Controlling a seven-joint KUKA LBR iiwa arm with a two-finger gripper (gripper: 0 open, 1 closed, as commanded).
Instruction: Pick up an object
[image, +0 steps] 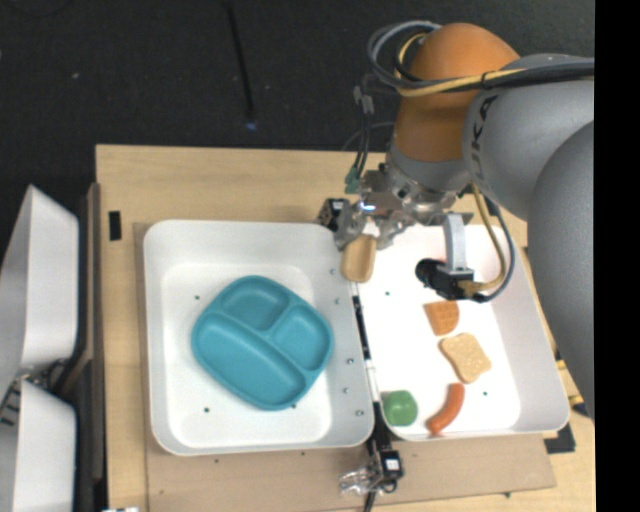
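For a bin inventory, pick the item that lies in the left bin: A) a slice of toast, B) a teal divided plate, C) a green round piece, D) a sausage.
B: the teal divided plate lies in the left bin, while the toast, sausage and green piece lie in the right bin.

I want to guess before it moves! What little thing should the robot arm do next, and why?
Probably lift straight up a little. The tool sits over the tan food piece at the right bin's far left corner, beside the divider, so rising would show whether it comes along.
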